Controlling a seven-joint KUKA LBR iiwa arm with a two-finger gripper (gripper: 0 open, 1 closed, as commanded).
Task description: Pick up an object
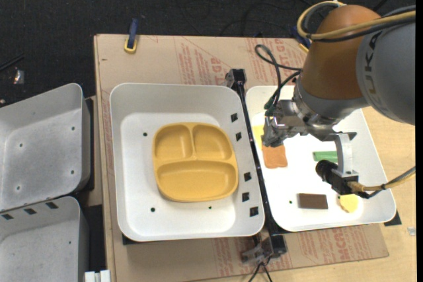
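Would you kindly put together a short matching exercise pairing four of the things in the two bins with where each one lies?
Things:
1. yellow divided plate
2. orange piece
3. brown block
4. green piece

Places:
A. right bin, near its front edge
B. middle of the left bin
C. right bin, just below the gripper, near the divider
D. right bin, near its middle, right of the orange piece

Pairs: 1-B, 2-C, 3-A, 4-D

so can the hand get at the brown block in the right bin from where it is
Probably yes. The brown block lies flat on the right bin, apart from its neighbours, with nothing on top. The hand hangs over the orange piece, a short move away.
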